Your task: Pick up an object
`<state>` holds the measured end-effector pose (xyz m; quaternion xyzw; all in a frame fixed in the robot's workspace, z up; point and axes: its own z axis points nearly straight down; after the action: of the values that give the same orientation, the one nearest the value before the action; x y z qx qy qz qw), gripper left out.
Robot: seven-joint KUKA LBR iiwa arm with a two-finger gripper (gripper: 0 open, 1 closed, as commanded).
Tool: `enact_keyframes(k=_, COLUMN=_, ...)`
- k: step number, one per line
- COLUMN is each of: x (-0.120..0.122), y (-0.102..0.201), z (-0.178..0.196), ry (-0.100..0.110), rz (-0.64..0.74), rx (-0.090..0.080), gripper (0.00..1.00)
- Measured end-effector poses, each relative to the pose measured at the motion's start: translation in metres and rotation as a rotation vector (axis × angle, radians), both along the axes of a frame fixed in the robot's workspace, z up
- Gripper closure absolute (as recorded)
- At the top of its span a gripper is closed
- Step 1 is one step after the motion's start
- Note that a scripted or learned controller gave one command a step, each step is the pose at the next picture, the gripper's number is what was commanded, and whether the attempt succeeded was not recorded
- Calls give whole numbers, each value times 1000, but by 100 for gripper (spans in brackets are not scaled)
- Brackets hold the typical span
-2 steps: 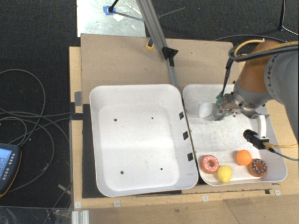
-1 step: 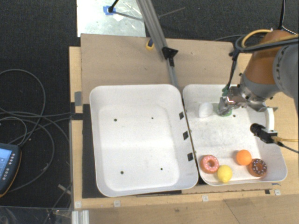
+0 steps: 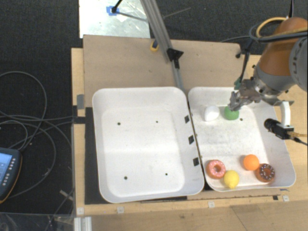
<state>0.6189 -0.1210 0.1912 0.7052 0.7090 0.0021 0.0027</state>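
The gripper (image 3: 235,105) is set directly over the green object (image 3: 231,113); finger state cannot be determined. Object judged small, light, probably rigid; grasping across its sides is advised.

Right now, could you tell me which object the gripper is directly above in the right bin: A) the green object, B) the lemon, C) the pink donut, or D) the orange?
A: the gripper sits just over the green object near the right bin's far end, beside a white object.
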Motion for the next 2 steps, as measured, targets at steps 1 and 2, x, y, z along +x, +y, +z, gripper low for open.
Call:
enact_keyframes(k=1, x=1, y=0, z=22, ry=2, rz=0, rx=0, gripper=100)
enact_keyframes(k=2, x=-14, y=50, z=16, ry=7, rz=4, rx=3, gripper=100)
